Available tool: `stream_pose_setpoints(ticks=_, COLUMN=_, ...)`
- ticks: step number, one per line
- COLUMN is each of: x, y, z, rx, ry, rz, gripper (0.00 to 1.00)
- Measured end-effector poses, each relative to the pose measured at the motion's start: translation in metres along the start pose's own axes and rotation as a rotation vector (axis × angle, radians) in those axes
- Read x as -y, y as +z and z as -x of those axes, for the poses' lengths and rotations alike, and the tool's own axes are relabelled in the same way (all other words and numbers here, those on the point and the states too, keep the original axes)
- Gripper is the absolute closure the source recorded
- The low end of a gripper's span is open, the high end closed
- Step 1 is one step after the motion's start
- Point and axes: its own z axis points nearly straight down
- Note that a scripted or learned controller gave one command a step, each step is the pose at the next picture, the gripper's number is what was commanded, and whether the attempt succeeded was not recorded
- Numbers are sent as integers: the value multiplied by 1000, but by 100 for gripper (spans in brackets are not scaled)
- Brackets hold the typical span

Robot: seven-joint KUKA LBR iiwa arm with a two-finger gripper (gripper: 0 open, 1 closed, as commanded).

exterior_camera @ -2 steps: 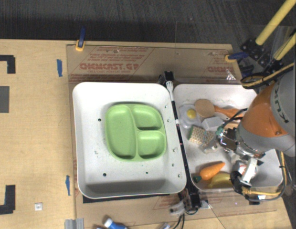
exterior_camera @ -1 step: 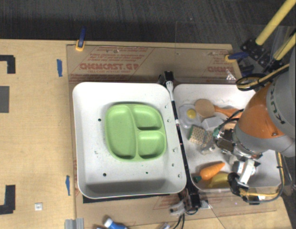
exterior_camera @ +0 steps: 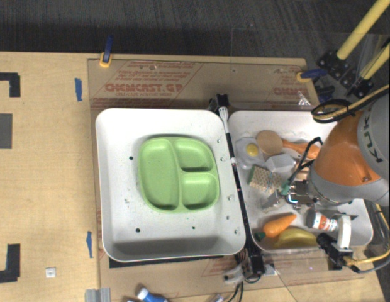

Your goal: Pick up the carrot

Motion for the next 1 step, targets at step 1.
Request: stream_pose_setpoints(ticks=1, x=-1, y=0, z=2, rx=0, ry=-245, rz=1, gripper=0)
